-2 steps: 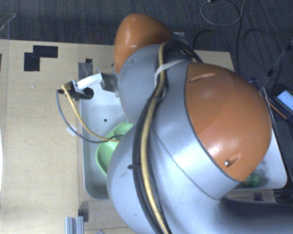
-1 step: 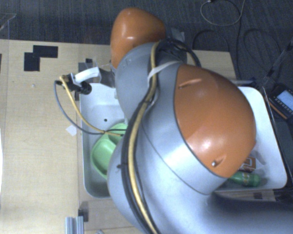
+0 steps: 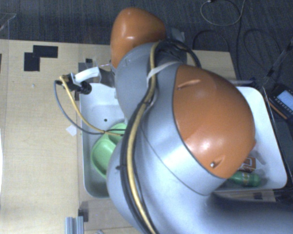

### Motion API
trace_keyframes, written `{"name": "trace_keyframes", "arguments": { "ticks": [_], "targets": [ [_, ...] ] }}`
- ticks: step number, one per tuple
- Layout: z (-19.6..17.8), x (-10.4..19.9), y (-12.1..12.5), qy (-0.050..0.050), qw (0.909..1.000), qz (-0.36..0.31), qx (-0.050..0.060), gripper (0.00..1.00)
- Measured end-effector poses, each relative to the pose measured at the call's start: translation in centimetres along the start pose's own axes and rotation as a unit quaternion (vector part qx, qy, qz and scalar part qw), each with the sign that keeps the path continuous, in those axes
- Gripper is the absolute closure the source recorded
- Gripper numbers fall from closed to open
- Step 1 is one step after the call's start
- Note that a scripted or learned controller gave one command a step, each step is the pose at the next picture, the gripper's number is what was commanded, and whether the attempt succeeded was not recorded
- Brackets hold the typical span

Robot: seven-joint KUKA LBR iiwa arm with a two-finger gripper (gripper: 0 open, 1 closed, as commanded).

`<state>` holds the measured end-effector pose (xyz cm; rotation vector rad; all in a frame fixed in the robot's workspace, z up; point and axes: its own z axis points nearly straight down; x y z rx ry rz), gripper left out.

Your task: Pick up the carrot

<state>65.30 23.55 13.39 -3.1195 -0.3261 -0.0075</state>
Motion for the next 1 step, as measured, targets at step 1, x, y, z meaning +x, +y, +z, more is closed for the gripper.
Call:
{"name": "trace_keyframes", "arguments": {
  "ticks": [1],
  "targets": [
    [-0.82,1.00,0.13,0.000,1.0000,0.002,0.001,0.00]
  ]
}}
